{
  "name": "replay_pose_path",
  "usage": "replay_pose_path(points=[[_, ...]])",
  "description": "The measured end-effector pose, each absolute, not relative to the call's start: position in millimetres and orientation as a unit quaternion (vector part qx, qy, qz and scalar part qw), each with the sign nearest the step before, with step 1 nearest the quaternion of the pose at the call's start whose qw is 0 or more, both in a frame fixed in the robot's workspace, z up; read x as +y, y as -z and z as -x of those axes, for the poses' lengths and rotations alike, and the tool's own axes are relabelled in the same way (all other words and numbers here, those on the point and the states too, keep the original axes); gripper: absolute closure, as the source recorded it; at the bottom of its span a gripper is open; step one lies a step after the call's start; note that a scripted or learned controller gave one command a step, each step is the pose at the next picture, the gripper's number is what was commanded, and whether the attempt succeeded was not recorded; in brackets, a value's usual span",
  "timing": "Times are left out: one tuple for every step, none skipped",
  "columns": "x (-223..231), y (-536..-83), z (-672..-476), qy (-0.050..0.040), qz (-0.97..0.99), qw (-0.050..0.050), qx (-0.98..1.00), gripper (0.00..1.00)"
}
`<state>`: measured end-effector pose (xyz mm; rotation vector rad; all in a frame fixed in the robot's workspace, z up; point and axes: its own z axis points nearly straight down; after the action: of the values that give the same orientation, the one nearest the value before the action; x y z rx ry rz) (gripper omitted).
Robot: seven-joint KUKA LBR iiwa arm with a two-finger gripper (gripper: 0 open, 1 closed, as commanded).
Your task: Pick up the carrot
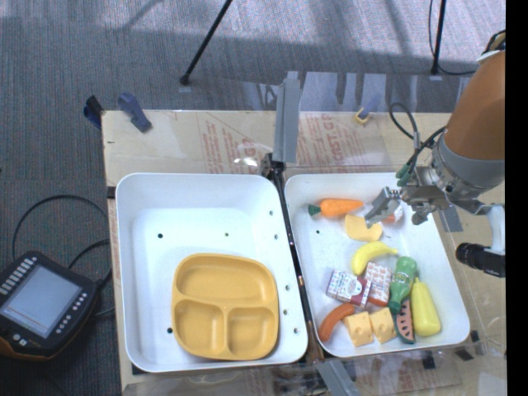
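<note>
The carrot is orange with a green end. The banana is yellow. The bottle is green. The cheese is pale yellow. The divided plate is yellow. Both bins are white. The arm is orange and grey.

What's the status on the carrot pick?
Gripper over right bin, holding nothing. Carrot lying free, left of it. Cheese wedge close below carrot.

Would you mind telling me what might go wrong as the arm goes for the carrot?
The gripper hovers nearer the yellow wedge than the carrot, so it might close on the wedge. The carrot also lies close to the right bin's far wall, leaving little clearance for a finger.
</note>
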<state>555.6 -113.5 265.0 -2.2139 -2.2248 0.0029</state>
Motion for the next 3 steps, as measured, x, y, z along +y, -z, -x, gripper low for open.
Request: replay_pose_path(points=[[-122.1, -199.4, -609.2, -0.0014, 0.647, 0.003, -0.762, 0.0], [-121.1, -148.1, -644.5, -0.0001, 0.553, 0.001, -0.833, 0.0], [-90.5, -87.0, -644.0, -0.0003, 0.669, 0.001, -0.744, 0.0]])
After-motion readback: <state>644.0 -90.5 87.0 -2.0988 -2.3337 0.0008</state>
